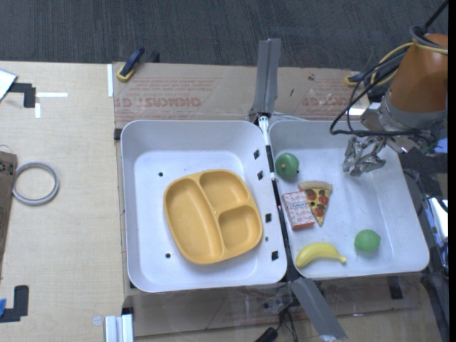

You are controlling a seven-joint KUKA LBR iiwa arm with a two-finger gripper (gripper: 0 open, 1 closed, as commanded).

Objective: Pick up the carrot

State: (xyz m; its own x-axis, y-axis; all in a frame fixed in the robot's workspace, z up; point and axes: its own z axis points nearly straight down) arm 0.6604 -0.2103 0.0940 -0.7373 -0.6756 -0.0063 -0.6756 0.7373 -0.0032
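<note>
Left bin (135, 212) holds a yellow divided plate (212, 215), lying flat near its middle. Right bin (406, 255) holds five items: a green ball-like fruit (287, 164) near the divider, a pizza slice toy (318, 199), a small red box (298, 210) touching the slice's left edge, a banana (320, 254) near the front wall, and a green lime (367, 241) just right of it. No item here can be told to be a carrot. The gripper (363, 161) hangs over the right bin's far right part, nothing between its fingers; spread or pressed together, I cannot tell. A tape roll (34, 183) lies on the bench at left.
</note>
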